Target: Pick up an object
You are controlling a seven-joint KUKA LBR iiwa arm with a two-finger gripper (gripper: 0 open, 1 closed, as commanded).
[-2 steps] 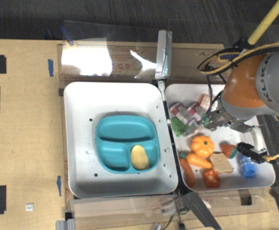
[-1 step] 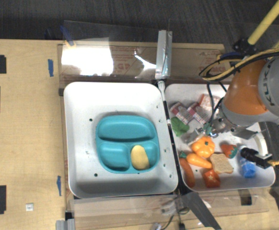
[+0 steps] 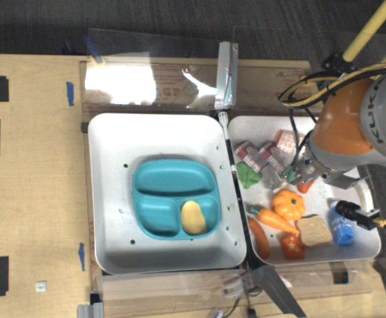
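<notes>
The right bin [image 3: 369, 247] holds a heap of toy food. An orange pumpkin [image 3: 288, 204] sits in the middle, with a carrot [image 3: 276, 220] just in front of it. A slice of bread [image 3: 314, 230], a blue item [image 3: 343, 232] and a red tomato-like piece [image 3: 292, 246] lie near the front. Pink-and-white packets [image 3: 262, 155] and a green piece [image 3: 249, 175] lie at the back left. My gripper [image 3: 296, 173] is down in this bin, just behind the pumpkin and beside the packets, with a small red piece [image 3: 304, 187] at its tip.
The left bin [image 3: 107, 197] holds a teal divided plate [image 3: 173, 196] with a yellow potato-like piece [image 3: 193, 216] in its front right compartment. A long red item [image 3: 260, 238] lies along the right bin's left wall. Cables and a clear screen [image 3: 153, 78] stand behind the bins.
</notes>
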